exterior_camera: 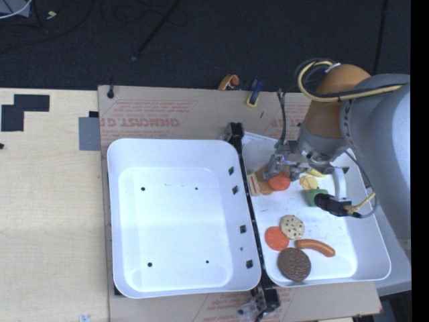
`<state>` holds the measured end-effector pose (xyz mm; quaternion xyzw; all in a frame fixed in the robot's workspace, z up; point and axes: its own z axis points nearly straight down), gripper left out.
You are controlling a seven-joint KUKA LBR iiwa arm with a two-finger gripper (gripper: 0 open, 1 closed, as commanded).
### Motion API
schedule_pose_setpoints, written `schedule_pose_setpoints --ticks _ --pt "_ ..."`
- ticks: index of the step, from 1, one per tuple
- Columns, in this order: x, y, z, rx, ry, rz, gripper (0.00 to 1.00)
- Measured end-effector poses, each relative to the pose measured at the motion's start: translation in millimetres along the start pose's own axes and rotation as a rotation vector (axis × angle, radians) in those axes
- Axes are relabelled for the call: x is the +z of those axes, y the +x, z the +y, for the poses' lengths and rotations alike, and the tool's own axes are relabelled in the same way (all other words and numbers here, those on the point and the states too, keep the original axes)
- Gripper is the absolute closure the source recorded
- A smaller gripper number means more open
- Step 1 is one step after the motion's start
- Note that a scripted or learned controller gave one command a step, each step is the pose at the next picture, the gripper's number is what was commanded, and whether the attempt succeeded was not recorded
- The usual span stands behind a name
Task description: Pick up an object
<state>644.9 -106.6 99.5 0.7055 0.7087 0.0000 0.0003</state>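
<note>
The arm (375, 133) comes in from the right, its grey bulk cut off at the frame edge, and its orange band and wrist hide the far right corner of the right bin (375, 260). The gripper (280, 168) sits low over that bin's far end, just above a red-orange piece (280, 182) — whether anything is actually clamped there, or how wide the gripper stands, I cannot tell. A yellow bit (310, 180) and a green piece (312, 196) lie half tucked under the wrist, too small to name.

Nearer the front of the right bin lie a dark brown round cookie (294, 263), a flat red disc (276, 238) touching a pale chip cookie (291, 226), and a small sausage (315, 247) beside them.

The left bin (127, 180) is white and shallow, with dark dots on its floor. Both bins rest on a cardboard sheet (167, 116) over a pale wooden bench (47, 206); dark carpet with loose cables (154, 25) lies beyond — dim and hard to read.
</note>
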Motion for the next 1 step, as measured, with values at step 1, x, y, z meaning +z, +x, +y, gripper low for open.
schedule_pose_setpoints --ticks 1 --pt "-18.3 22.4 -0.9 0.002 0.001 0.002 1.00"
